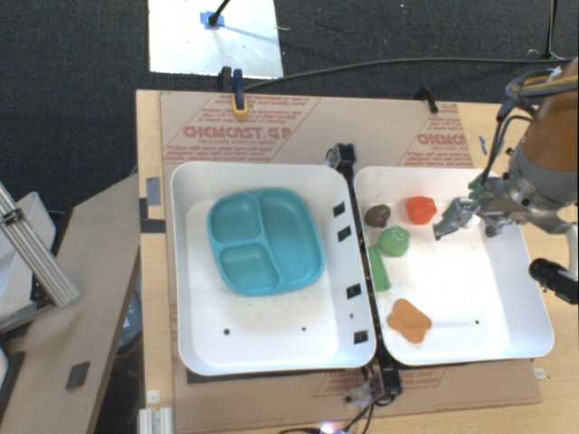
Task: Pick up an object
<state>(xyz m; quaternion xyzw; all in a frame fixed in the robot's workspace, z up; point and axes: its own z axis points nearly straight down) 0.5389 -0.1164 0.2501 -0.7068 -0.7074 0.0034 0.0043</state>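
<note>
The grey arm with its orange band enters at three o'clock, and its two-finger gripper (pixel 450 221) hangs over the right shallow white bin (pixel 516 319); whether the claw is apart or together cannot be told. Just at its nine o'clock lies a red rounded object (pixel 421 210), nothing seen between the fingers. Further toward nine sit a brown oval lump (pixel 377 215) and a green rounded piece (pixel 393 241), with an orange flat chunk (pixel 409 320) at six. The left white bin (pixel 194 333) holds a teal sectioned plastic tray (pixel 265 240).
</note>
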